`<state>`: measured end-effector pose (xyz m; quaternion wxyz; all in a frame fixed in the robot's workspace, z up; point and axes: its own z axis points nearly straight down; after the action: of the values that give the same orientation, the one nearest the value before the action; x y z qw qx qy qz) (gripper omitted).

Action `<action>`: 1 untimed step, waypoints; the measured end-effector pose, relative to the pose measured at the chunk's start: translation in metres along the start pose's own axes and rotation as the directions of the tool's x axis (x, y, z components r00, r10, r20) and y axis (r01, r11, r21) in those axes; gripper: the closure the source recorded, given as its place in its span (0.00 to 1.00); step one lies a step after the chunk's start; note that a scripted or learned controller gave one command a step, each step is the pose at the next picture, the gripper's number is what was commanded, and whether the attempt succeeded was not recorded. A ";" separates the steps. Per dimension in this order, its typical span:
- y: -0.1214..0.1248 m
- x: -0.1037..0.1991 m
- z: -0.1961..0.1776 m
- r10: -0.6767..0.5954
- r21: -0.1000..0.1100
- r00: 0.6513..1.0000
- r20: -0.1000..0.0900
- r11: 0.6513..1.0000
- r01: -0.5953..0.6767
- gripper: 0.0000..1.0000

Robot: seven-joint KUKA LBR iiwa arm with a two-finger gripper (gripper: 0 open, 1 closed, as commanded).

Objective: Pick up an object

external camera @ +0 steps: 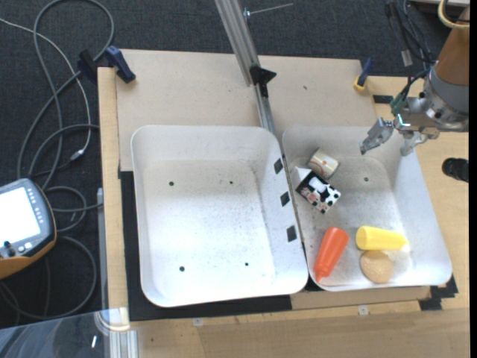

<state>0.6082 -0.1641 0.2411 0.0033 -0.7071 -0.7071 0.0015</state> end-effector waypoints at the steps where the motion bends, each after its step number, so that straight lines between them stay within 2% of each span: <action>1: 0.000 0.000 -0.003 -0.001 -0.004 1.000 0.001 1.000 0.001 0.00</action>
<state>0.6087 -0.1639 0.2438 0.0015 -0.7066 -0.7076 0.0005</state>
